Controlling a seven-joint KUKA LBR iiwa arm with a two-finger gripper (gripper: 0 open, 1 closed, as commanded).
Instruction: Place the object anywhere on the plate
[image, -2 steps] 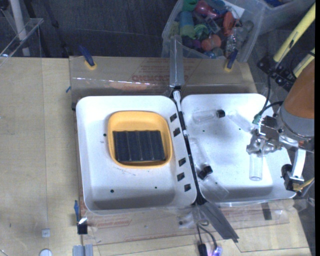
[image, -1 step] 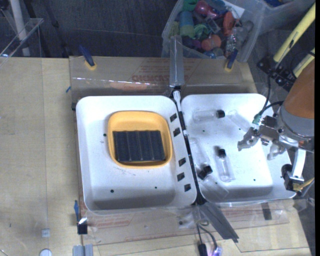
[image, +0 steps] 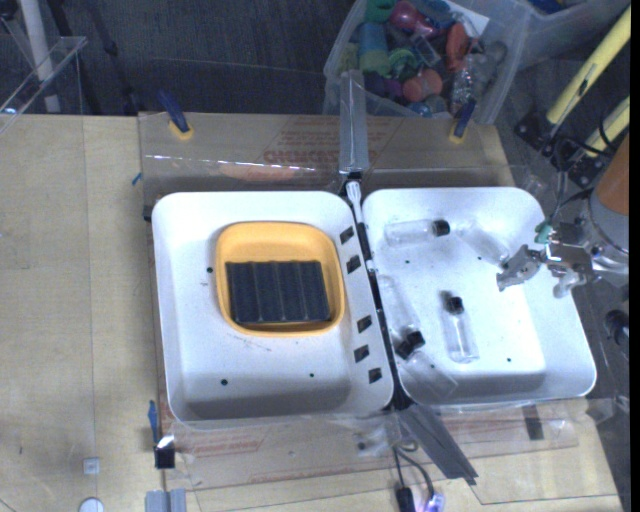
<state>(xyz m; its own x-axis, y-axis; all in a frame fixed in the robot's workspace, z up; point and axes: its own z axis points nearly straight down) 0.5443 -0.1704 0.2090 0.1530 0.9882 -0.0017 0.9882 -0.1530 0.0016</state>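
Note:
A yellow plate (image: 232, 262) lies in the left bin (image: 185, 300), with a dark ridged rectangular block (image: 278, 291) resting flat on it. In the right bin (image: 560, 350) lie a clear vial with a black cap (image: 458, 328) near the middle, a second clear vial (image: 413, 232) at the back left, and a small black piece (image: 408, 344) by the divider. My gripper (image: 540, 274) hangs over the right bin's right side, above and to the right of the middle vial. Its fingers stand apart, open, with nothing between them.
A black-marked divider (image: 360, 290) separates the two bins. A clear tub of coloured toys (image: 420, 50) stands behind the bins. Cables and yellow parts crowd the far right. Bare wooden bench (image: 70, 300) stretches to the left.

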